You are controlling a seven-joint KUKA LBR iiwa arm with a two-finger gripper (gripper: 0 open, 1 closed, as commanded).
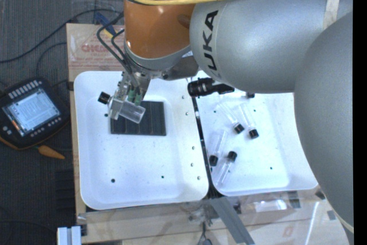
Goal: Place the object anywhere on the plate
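The end effector (pixel 127 105) is gripping a clear tube (pixel 129 112) over the dark plate (pixel 150 121) lying in the left bin (pixel 137 175). The right bin (pixel 269 163), at three o'clock, is holding several black-capped tubes (pixel 227 162).

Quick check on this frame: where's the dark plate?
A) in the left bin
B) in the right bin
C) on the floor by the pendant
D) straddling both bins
A: the dark plate lies flat on the floor of the left bin, under the gripper; the right bin holds clear tubes with black caps instead.
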